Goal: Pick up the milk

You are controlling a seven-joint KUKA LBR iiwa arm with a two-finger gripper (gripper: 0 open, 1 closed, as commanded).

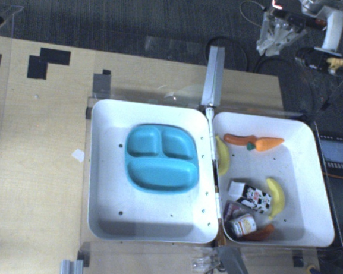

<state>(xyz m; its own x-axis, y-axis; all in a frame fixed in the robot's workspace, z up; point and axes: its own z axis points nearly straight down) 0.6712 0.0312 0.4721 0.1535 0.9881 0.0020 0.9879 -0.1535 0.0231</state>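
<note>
Bench (31, 169): pale wooden surface bearing two shallow white bins set side by side, their inner walls touching along a central divider.
Left bin (102, 211): holds a blue sectioned tray (161, 157), which lies flat near the bin's middle, two small compartments toward the far side and one long compartment toward the near side.
Right bin (311, 175): holds the loose food items listed below.
Milk (251, 196): small carton with a black-and-white cow pattern, lying on its side in the near half of the right bin, just left of a banana and just above the items crowded in the near left corner.
Carrot (256, 142): orange, lying crosswise near the bin's far wall, well apart from the milk.
Bananas: one (276, 196) curves just beside the milk on its right; a second (222, 157) lies against the bin's left wall.
Near-left corner items (246, 225): a small jar-like object with a pale label and something reddish beside it (too cramped and blurred to name with confidence).
Gripper (274, 36): raised at the upper right, beyond the far edge of the bench and well apart from both bins; its pale fingers point downward and look spread apart, with nothing between them.
</note>
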